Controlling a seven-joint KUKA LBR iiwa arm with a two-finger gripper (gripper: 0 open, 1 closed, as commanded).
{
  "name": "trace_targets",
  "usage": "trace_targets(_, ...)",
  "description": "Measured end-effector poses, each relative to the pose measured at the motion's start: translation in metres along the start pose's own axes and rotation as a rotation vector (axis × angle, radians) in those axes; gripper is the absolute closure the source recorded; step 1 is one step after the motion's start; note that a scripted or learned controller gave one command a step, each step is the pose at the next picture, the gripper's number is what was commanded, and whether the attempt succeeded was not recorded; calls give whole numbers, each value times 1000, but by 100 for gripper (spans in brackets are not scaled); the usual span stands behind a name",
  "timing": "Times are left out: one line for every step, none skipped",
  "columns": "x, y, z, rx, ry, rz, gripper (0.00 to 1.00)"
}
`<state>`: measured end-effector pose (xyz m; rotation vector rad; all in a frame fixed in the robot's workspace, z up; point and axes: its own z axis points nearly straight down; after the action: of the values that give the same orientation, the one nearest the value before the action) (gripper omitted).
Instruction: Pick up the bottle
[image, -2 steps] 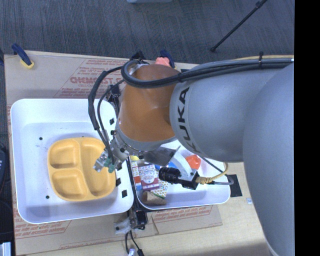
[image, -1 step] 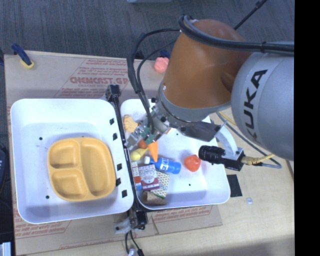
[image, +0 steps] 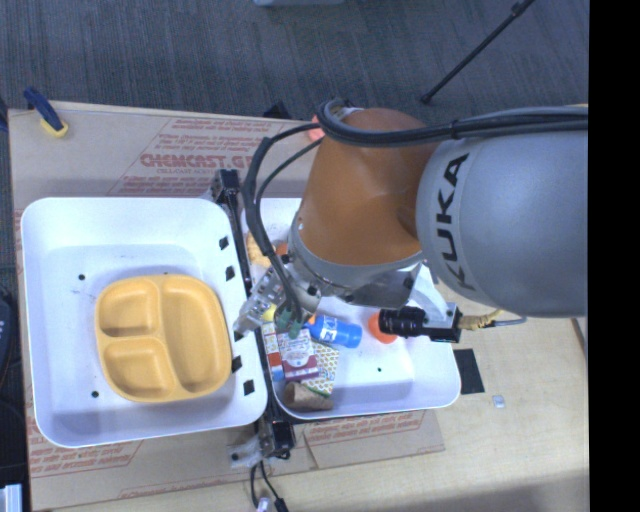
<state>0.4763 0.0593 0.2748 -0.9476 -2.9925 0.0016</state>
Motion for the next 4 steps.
trace_targets(16,22,65,1,0,-121,100)
trace_targets(-30,-38,19,-1,-4,-390,100)
trace_targets(-2,-3,83,1,1,-630,100)
trace_targets(-44,-40,55,0,-4,-885,100)
